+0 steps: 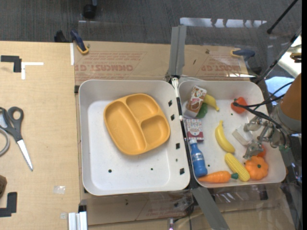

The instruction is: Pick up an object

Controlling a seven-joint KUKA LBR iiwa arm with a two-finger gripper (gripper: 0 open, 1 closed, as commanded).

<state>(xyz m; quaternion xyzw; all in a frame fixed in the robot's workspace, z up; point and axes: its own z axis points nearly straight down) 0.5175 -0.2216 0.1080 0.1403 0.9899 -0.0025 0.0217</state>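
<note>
Light wood bench [38, 128], scissors [17, 133] far left of gripper [253, 140]; grey carpet beyond. Left bin [86, 143]: orange divided plate [136, 123]. Right bin [268, 176]: gripper low inside, open or closed cannot tell. Banana [223, 138] just left of gripper; corn [237, 166], pumpkin [256, 168] just below; carrot [215, 177], blue bottle [197, 159] lower left; red item [239, 104] above.

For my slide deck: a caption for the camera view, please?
Gripper hovers over toy food in right white bin; orange divided plate sits in left.
</note>
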